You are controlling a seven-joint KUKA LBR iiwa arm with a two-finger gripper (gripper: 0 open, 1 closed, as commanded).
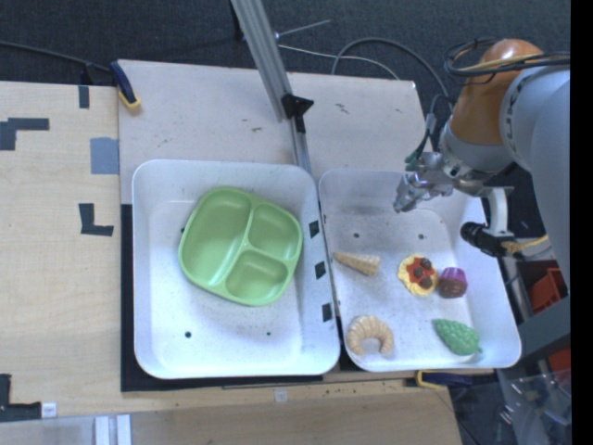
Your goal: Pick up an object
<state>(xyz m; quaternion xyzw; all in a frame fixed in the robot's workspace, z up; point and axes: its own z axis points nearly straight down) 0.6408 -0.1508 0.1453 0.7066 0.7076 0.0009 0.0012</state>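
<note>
My gripper (408, 199) hangs over the far part of the right bin (389, 193), with nothing visibly between its fingers. Toy food lies on the bin floor nearer the front. A tan cone-shaped piece (358, 263) rests left of centre. A yellow tart with red berries (418, 274) lies beside a dark purple piece (451, 283). A croissant (371, 335) sits at the front left and a green leafy piece (456, 336) at the front right. All of them lie well below the gripper in the view.
The left bin (157, 276) holds a green divided plate (241, 246), tilted. A metal pole (269, 54) slants down to the bins' shared far edge. The grey arm (528, 109) and cables crowd the right side.
</note>
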